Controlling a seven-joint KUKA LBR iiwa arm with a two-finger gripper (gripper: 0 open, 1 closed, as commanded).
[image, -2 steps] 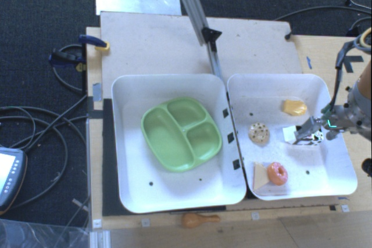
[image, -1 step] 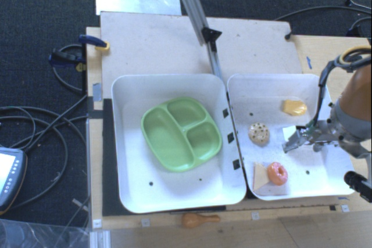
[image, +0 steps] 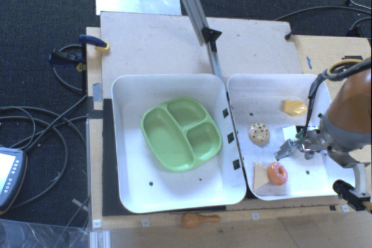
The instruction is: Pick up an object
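Tool (image: 289, 148) hangs low in the right bin (image: 244, 90) near the donut (image: 277, 173); its opening cannot be told.

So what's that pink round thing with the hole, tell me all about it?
It looks like a toy donut: a small ring with pink frosting and a hole in its middle, probably plastic. It lies flat near the front of the right bin, resting partly on a tan wedge-shaped piece. The gripper is just above it in the picture, not touching it.
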